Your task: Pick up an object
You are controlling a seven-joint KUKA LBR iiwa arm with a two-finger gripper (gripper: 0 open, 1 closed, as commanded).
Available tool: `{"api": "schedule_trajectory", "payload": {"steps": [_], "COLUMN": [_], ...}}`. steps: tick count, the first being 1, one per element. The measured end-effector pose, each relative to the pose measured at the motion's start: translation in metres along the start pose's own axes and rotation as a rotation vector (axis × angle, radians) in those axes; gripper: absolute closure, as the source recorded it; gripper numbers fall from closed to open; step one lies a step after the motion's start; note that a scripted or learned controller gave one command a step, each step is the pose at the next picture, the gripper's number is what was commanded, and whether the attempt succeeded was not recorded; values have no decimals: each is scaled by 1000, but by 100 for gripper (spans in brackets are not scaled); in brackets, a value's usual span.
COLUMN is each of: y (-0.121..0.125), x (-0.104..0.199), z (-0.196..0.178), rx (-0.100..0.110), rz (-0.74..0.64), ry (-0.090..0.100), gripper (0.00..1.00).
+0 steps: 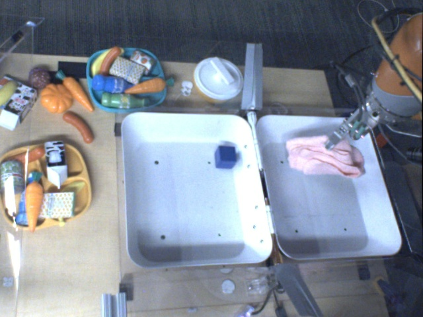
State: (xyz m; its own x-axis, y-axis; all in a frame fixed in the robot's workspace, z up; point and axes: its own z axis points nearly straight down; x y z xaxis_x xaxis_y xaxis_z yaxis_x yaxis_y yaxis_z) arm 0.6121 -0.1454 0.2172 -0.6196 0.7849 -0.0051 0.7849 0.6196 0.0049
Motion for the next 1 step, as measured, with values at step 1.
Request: {"api": "schedule_trajectory", "payload": {"steps": [1], "y": [35], "x": [83], "z": [14], "rx": [2], "rz": [-284], "ry": [4], "gripper": [100]}}
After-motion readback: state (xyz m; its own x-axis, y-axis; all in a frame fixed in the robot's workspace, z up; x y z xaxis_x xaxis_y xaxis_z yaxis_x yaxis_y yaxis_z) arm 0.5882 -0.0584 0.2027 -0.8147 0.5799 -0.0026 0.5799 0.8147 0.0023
